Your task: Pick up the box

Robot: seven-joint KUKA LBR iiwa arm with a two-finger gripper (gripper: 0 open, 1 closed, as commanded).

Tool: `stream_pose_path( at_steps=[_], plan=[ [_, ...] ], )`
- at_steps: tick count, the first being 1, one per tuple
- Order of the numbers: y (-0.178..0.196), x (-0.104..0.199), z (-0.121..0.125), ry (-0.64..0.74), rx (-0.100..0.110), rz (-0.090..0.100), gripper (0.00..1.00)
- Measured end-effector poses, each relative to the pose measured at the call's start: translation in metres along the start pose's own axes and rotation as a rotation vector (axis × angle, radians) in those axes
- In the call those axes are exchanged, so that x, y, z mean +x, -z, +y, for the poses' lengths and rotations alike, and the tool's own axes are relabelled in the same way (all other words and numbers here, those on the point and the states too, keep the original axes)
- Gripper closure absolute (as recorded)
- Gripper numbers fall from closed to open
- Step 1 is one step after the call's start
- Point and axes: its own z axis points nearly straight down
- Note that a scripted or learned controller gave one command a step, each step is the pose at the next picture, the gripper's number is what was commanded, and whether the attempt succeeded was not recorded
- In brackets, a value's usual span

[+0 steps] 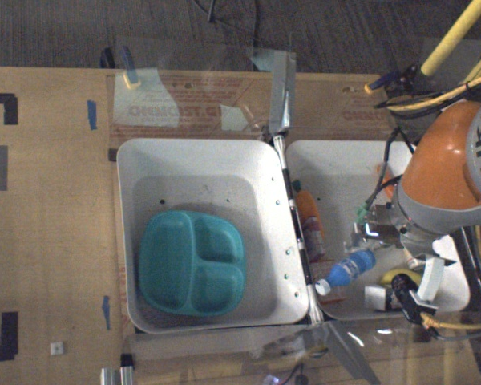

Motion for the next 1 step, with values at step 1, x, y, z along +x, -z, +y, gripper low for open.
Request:
stream_pose_path(
  at_steps=[1],
  plan=[
    [0.0351, 0.0542, 0.0450, -0.312, 0.000, -0.002, 1.00]
  ],
)
